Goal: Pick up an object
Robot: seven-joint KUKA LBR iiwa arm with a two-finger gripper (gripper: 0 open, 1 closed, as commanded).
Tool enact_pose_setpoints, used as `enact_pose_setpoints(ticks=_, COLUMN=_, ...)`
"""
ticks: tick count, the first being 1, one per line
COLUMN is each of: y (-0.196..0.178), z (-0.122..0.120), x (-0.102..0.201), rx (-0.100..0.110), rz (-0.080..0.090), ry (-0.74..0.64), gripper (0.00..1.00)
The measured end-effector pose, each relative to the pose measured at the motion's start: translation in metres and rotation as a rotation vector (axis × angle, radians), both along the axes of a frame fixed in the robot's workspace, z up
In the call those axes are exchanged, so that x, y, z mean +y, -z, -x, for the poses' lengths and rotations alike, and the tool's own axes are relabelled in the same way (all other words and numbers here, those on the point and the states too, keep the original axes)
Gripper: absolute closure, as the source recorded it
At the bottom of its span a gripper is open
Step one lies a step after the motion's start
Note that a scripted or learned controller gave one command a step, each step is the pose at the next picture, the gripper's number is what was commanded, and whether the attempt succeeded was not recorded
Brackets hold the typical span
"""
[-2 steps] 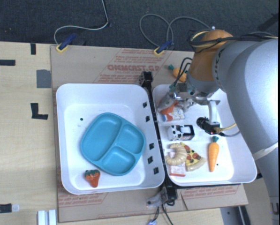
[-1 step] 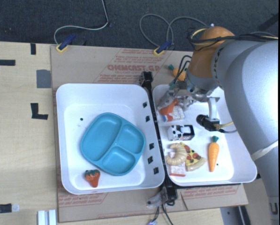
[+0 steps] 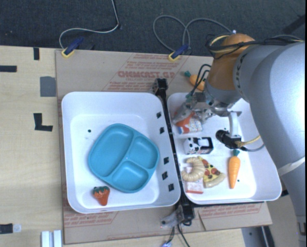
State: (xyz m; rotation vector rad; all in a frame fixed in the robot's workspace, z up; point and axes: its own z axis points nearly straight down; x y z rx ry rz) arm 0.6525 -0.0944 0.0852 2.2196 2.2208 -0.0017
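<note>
My gripper point(image 3: 196, 108) hangs low over the back left part of the right bin point(image 3: 264, 187), under the grey arm with its orange band. Right below it lies a red and white packet point(image 3: 186, 124), touching or nearly touching it. A black and white toy point(image 3: 198, 145) lies just in front of the packet. Nearer the front sit a beige pastry point(image 3: 194, 169), a pizza slice point(image 3: 214, 174) and an orange carrot point(image 3: 234, 171).
The left bin point(image 3: 73, 117) holds a blue divided plate point(image 3: 123, 157) and a small strawberry point(image 3: 101, 195) at its front. A small orange item point(image 3: 194, 78) lies by the right bin's back rim. Cables run behind the bins.
</note>
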Motion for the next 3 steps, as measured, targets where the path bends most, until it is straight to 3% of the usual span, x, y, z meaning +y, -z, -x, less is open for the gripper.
enact_pose_setpoints(ticks=1, y=0.0, z=0.003, x=-0.001, rx=-0.001, rz=0.0, ry=-0.001, gripper=0.0)
enact_pose_setpoints(ticks=2, y=0.001, z=-0.014, x=-0.001, rx=0.012, rz=-0.002, ry=0.0, gripper=0.0)
enact_pose_setpoints(ticks=3, y=0.001, z=-0.014, x=-0.004, rx=0.011, rz=-0.006, ry=-0.001, gripper=0.0)
